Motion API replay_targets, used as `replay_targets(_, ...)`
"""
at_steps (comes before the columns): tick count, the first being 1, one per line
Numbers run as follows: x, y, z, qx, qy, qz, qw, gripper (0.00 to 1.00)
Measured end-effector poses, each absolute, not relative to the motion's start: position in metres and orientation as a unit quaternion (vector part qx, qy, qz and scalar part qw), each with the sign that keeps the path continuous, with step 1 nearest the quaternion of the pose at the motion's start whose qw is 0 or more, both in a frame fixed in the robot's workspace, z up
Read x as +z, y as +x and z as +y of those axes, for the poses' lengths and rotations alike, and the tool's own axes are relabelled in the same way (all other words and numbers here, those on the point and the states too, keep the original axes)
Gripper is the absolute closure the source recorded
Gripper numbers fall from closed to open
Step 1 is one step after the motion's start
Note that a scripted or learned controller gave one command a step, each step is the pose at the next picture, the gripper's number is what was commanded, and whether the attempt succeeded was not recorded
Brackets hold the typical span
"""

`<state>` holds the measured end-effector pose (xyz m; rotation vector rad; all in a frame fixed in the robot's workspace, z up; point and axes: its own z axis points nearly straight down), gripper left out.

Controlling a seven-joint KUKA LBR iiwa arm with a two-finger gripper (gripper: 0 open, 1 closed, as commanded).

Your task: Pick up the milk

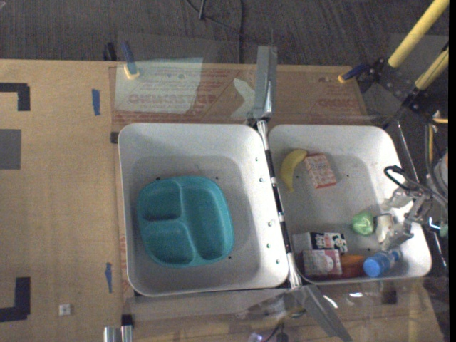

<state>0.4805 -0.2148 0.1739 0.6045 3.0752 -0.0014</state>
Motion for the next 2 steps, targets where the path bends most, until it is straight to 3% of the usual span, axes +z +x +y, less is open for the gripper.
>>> replay_targets(1,0.266,0.519,-0.218,-0.0002,0.289,0.957,0.004,0.0)
replay_targets(2,0.089,0.484,-0.199,0.0002,0.309,0.951,0.006,0.0)
